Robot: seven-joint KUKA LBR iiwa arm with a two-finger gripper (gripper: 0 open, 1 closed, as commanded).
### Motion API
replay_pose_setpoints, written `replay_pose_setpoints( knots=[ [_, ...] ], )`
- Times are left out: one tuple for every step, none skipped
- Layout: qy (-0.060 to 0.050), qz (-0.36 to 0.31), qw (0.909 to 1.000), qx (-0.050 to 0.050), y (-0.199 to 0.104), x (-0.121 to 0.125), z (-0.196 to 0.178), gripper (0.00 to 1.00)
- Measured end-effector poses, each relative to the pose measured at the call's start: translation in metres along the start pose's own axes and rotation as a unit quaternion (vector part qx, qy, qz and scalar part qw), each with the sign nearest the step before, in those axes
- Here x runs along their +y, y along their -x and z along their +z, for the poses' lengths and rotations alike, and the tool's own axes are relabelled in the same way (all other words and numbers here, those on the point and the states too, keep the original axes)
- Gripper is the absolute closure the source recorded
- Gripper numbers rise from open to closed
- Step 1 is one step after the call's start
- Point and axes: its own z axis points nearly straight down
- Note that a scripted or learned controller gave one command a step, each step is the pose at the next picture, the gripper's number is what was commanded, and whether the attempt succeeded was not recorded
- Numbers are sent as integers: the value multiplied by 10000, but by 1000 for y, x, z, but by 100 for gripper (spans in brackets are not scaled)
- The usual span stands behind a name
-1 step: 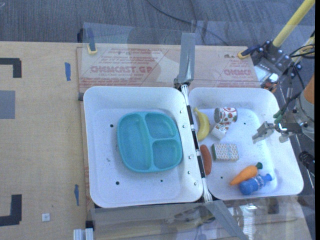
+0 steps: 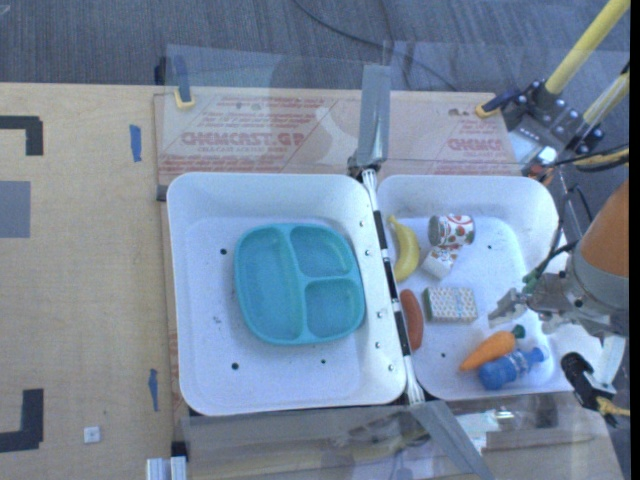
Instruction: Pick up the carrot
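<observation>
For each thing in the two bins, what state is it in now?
teal plate: flat in the left bin.
banana: lying in the right bin.
mug: on its side.
hot dog: lying flat.
sponge: flat.
carrot: lying, against the blue bottle.
gripper: above the carrot.

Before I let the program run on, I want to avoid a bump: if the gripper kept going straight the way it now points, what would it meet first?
Probably the carrot. The gripper points down and left into the right bin, and the carrot's green end lies just beneath it, beside the blue bottle. Depth is unclear from above.
</observation>
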Motion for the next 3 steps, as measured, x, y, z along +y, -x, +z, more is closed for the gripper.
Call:
replay_pose_setpoints(
  knots=[
    [36,1685,9857,-10,-70,-13,25,0],
    [44,1696,9855,1,-71,-12,15,100],
    [-9,1951,9808,-5,-142,19,-71,100]
  ],
)
